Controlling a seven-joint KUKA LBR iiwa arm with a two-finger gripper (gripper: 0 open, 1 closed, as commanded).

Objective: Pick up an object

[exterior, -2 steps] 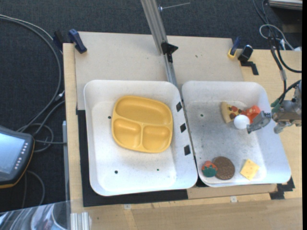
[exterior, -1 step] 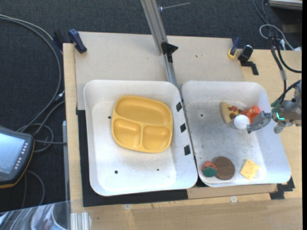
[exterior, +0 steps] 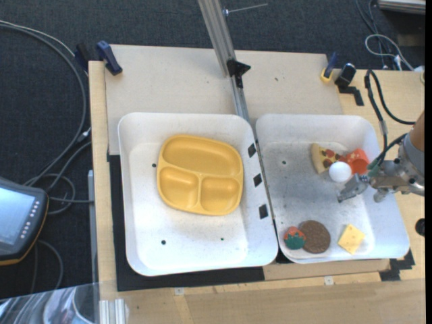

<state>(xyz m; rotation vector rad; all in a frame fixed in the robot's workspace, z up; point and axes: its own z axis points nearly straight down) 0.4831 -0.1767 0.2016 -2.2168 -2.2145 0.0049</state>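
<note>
Camera view: arm enters from the right edge, low over the right bin (exterior: pixel 388 245); the tool (exterior: pixel 364 184) sits at that bin's right side, metal fingers pointing left toward a white ball (exterior: pixel 339 172); nothing visible between the fingers; how far they are parted, cannot tell.

Objects in right bin: white ball, smooth and round, touching a pizza slice (exterior: pixel 322 157), a flat wedge with red spots; orange piece (exterior: pixel 358 160) just beside the ball, near the tool; brown disc (exterior: pixel 314 236), flat and matt, near the front wall; small red-green item (exterior: pixel 293 236) touching it on the left; yellow cheese wedge (exterior: pixel 351 238) to its right.

Left bin (exterior: pixel 135 201): yellow compartment plate (exterior: pixel 200 174), glossy plastic, three sections; tabletop (exterior: pixel 169 79) pale, speckled board.
</note>
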